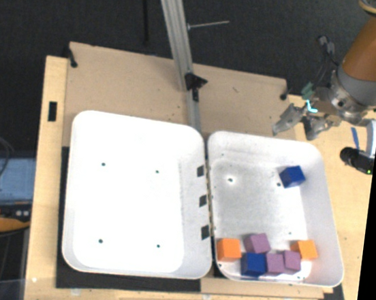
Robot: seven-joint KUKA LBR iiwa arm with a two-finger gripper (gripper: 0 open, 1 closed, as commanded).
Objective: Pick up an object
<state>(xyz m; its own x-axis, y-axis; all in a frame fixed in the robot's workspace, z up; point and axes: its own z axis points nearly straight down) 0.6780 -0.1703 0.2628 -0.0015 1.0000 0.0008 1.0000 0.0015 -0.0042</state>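
Note:
My gripper (299,125) hangs above the far edge of the right bin (256,210), open, with nothing between its fingers. A blue cube (292,176) lies alone in that bin's far right part, a short way below the gripper in the view. Along the bin's near edge sit an orange cube (229,249), a dark blue cube (253,264), three purple cubes (257,243) (275,263) (291,260) and another orange cube (307,249), packed close together.
The left bin (131,193) lies beside the right one, joined by small black clips. A slanted metal rail (178,38) crosses the bench behind the bins. A handheld controller (4,190) with cables rests off the bench at the left.

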